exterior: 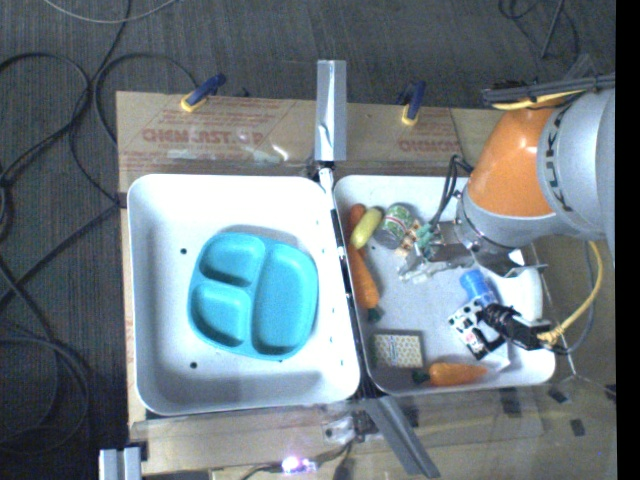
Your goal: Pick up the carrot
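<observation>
Carrot (364,271) lies by right bin's (535,373) left wall, left of gripper (420,265); finger state unclear.

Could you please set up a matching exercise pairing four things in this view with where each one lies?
Things:
1. blue divided tray
2. long carrot
3. short carrot
4. yellow item

Places:
A. near the front edge of the right bin
B. in the middle of the left bin
C. at the top left of the right bin, beside a small can
D. along the left wall of the right bin

Pairs: 1-B, 2-D, 3-A, 4-C
</observation>
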Action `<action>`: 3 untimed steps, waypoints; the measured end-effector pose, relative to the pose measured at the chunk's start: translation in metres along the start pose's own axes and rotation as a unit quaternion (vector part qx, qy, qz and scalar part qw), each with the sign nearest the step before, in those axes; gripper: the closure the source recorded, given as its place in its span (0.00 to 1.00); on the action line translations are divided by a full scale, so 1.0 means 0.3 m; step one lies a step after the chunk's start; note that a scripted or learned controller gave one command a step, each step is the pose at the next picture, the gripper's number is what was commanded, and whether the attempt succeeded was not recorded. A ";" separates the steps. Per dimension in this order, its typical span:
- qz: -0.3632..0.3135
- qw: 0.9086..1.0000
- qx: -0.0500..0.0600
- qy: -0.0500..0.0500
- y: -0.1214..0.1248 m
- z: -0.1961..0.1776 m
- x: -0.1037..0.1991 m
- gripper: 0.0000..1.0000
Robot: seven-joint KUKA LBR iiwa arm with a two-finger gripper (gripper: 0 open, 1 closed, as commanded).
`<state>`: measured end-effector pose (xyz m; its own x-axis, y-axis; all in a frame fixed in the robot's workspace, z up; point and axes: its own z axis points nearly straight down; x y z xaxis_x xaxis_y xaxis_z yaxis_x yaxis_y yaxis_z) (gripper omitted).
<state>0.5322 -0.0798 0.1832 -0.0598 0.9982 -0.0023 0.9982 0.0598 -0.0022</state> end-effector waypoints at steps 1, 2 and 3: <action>0.003 1.000 0.000 0.000 0.189 0.007 -0.102 1.00; -0.053 0.999 0.001 0.001 -0.014 0.076 -0.111 1.00; -0.105 0.994 0.000 0.000 0.141 0.052 -0.130 1.00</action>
<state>0.5766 -0.1163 0.1676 -0.2666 0.9638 -0.0013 0.9638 0.2666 -0.0016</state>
